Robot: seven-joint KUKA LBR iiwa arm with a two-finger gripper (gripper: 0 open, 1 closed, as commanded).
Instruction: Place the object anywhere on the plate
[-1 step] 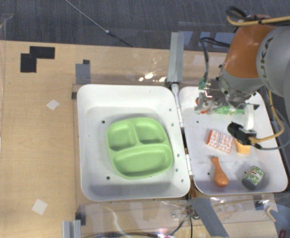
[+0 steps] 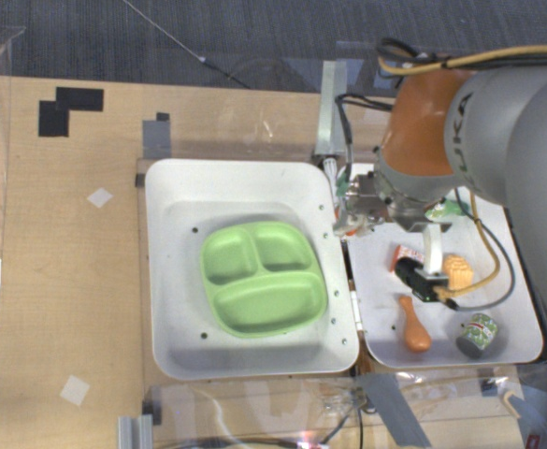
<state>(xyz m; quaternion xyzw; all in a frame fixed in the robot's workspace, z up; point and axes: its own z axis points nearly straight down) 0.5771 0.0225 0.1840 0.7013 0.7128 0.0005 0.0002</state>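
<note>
1. Gripper (image 2: 350, 215) sits low over the seam between the two bins, at the far-left corner of the right bin (image 2: 378, 333). The wrist blocks our look at it, so we honestly can't tell if it's released or clenched, and we don't see anything being carried.
2. Green plate (image 2: 264, 281) has three compartments and lies flat in the middle of the left bin (image 2: 161, 251), with nothing on it.
3. As for the object, our guess is it's one of the bits in the right bin. There's an orange drumstick-shaped toy (image 2: 413, 325) by the near edge and a small can (image 2: 479, 334) to its right. A yellow corn-like piece (image 2: 457, 271) and a red-and-white piece (image 2: 407, 253) lie a bit farther back. All of them are well apart from the plate.
4. So we'd say the task is at the pick stage, with nothing placed yet.
5. To do it well, we'd pick one item that lies apart from its neighbours, like the drumstick. We'd come straight down on its narrow part, lift clear of both bin walls, and let go low over the plate's big near compartment.
</note>
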